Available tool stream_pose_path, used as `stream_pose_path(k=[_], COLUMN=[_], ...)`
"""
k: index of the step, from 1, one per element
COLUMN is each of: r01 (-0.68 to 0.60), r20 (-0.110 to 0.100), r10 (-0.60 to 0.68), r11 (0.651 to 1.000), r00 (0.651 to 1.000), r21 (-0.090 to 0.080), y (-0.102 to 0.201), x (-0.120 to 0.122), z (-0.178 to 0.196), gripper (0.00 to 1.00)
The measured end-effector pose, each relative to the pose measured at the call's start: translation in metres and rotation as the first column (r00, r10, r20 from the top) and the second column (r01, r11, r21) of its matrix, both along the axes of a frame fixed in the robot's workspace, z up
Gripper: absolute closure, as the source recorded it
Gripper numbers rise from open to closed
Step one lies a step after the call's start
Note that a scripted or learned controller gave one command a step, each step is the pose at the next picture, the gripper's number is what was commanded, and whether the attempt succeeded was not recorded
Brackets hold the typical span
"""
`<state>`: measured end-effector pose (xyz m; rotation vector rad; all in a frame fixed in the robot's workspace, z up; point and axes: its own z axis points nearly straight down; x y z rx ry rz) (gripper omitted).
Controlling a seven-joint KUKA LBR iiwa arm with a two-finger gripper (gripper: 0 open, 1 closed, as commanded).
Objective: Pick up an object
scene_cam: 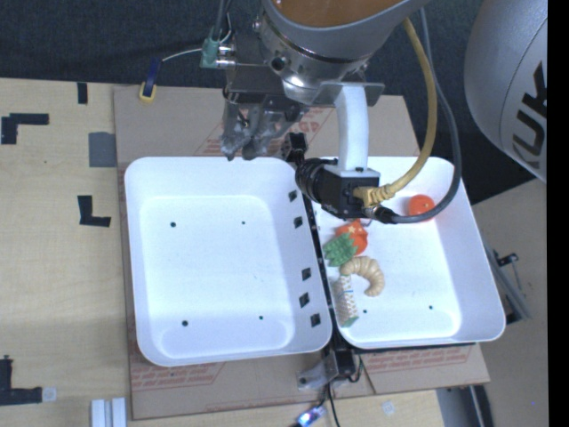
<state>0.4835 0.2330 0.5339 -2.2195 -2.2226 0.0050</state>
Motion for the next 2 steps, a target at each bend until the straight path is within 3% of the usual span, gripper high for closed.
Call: stream_pose_path(k=[2], r01=[0.000], r20=[0.000], r10=[0.000], r11=[1.000], r00=[1.000], r21=[0.000], y=[0.000], x=[0.000], z=[0.000], gripper=[1.00])
